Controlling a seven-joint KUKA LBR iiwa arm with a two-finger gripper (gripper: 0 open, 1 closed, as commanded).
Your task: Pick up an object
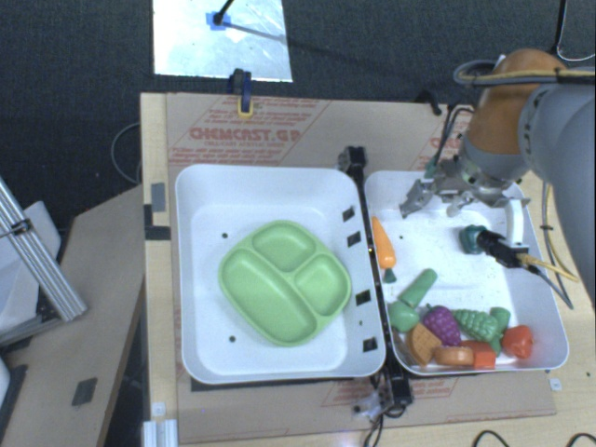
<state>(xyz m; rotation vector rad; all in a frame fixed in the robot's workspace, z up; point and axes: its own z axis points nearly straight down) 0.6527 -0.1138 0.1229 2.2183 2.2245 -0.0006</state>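
Observation:
My gripper hangs over the far end of the right bin, fingers spread and pointing down with nothing between them. Toy foods lie in this bin. An orange carrot rests along the left wall, a short way below and left of the gripper. Nearer the front lie a green vegetable, purple grapes, a knobbly green piece, a red tomato and orange pieces.
The left bin holds a light green divided plate. A black divider with clips runs between the bins. The grey arm with its orange band comes in from the right above the right bin.

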